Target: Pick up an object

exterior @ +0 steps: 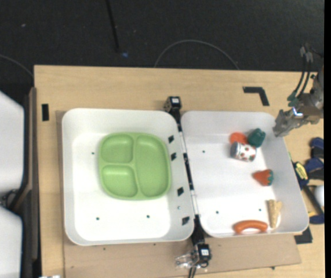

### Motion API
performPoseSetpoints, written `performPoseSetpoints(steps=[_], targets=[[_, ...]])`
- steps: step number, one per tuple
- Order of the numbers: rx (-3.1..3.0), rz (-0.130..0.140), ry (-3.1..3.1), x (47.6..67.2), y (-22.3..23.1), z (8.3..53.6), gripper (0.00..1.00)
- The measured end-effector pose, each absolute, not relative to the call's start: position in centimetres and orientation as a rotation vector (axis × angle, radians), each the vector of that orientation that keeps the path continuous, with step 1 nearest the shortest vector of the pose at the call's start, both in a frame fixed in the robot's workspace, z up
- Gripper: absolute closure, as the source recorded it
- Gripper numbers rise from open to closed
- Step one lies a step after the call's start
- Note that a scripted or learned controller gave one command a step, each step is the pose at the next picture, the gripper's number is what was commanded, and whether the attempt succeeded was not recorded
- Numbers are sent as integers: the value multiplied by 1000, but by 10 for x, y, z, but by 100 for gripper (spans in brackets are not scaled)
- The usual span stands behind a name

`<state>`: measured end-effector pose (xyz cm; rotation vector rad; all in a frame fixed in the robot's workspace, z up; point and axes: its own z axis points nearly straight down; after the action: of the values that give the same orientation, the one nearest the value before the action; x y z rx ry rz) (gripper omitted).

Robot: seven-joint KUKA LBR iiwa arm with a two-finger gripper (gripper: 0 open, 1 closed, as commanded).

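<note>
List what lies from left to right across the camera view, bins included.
Left bin → green divided plate → right bin → white spotted object → red strawberry-like toy → gripper.

I am looking down on a robotics lab, a test cell and no home or kitchen. The pale wooden table (pixel 153 88) stands on dark floor (pixel 153 16) where thin cables (pixel 195 44) trail loose. Two shallow white bins (pixel 72 172) sit clamped side by side, left of my end effector (pixel 284 122), joined by black clips (pixel 173 103) along their shared edge. Black tape corner marks (pixel 257 92) show on the wood just above and left of the end effector. Below the end effector, blue-handled clamps (pixel 316 165) grip the table's edge. Toy food pieces (pixel 245 150) and a green divided plate (pixel 135 165) serve as test props.
</note>
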<state>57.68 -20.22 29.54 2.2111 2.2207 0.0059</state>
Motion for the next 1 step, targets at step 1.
performPoseSetpoints(steps=[1], targets=[[2215, 0, 2226, 567, -154, 281, 100]])
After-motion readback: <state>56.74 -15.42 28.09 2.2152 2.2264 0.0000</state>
